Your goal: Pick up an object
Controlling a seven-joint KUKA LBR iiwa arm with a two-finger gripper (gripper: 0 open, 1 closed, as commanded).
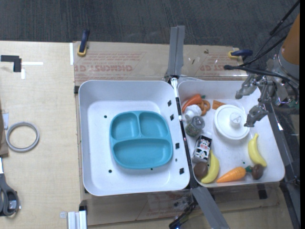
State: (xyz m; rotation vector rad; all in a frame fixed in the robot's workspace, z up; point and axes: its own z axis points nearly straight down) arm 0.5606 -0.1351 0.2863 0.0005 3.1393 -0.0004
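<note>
overhead, the gripper (250, 104) hangs above the right bin (274, 175), jaws spread wide with nothing between them, beside a white lidded bowl (231, 121). bananas (256, 150), a carrot (231, 174) and a small carton (202, 148) lie in that bin; the left bin (90, 142) holds a blue divided plate (141, 140).

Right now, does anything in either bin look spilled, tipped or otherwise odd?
Nothing looks spilled or broken. The right bin is simply crowded: toy food lies jumbled along its left and front edges, with a small carton lying tilted. The blue divided plate sits flat in the left bin.
</note>
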